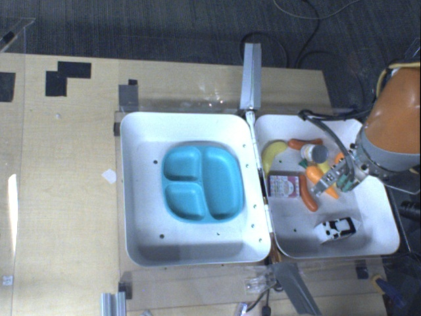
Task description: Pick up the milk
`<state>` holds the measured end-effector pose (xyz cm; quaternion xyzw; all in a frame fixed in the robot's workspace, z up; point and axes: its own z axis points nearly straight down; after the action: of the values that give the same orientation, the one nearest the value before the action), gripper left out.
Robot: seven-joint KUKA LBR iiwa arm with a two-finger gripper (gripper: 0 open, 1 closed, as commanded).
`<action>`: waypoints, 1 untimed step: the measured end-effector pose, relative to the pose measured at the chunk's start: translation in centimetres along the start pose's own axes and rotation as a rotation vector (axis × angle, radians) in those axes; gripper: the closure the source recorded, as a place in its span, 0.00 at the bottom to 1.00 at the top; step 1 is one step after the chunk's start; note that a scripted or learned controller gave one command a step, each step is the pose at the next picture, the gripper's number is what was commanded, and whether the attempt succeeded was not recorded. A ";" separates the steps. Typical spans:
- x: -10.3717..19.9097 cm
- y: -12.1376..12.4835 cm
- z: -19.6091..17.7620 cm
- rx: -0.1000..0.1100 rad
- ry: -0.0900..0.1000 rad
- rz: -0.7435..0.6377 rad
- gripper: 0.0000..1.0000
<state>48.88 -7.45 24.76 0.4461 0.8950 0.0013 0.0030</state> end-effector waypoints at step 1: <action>-0.1 0.2 -1.1 -0.005 -0.005 -0.006 1.00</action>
<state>49.11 -7.37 25.90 0.4434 0.8963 0.0026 0.0061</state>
